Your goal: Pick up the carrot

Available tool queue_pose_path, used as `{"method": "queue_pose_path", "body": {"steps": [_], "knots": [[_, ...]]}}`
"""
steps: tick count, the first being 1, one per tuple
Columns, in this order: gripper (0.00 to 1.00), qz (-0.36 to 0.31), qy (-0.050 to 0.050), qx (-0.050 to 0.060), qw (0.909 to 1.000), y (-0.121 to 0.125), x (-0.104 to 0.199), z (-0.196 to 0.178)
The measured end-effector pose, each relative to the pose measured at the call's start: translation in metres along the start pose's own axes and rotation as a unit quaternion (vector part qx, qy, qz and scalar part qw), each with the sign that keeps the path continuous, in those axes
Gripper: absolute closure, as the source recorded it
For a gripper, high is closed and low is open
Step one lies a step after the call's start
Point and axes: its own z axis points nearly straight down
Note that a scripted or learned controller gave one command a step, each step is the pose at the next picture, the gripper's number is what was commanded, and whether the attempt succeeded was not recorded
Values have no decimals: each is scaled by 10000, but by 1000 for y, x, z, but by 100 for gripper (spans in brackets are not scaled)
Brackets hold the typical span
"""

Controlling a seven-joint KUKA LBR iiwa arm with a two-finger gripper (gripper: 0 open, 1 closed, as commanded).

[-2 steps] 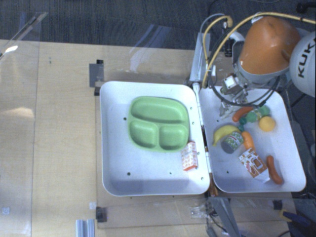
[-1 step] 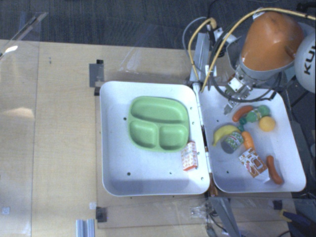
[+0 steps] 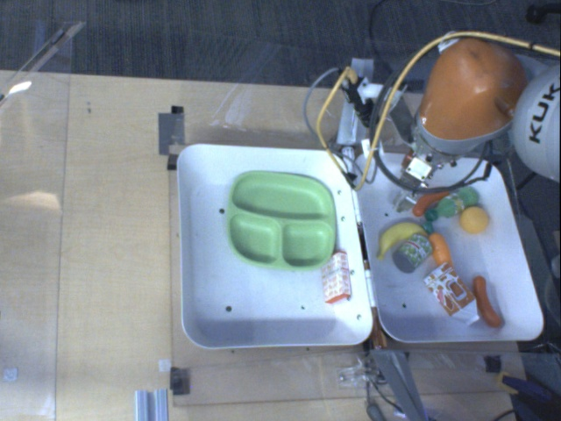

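Camera view, near edge first: a red sausage [image 3: 487, 302] and a small printed carton [image 3: 448, 289] are seen at the front of the right white bin [image 3: 523, 323]; beyond them a short orange carrot [image 3: 439, 249] lies loose on the bin floor beside a grey can [image 3: 411, 253] and a yellow banana [image 3: 396, 236]; farther back, the gripper [image 3: 417, 175] is hidden under the wrist, so its opening cannot be told; nothing is lifted yet, so the whole pick is judged still ahead.

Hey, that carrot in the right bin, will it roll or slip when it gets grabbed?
The carrot looks small, rounded and smooth, so it may roll or slip sideways under pinching. It lies tight against the can and close to the banana, which will probably get nudged.
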Motion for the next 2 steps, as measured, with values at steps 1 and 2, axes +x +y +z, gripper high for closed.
{"method": "queue_pose_path", "body": {"steps": [1, 2], "knots": [[100, -1090, 30, 3, 9940, -11, -6, -6], [100, -1084, 45, -2, 9941, -10, -4, 26]]}}
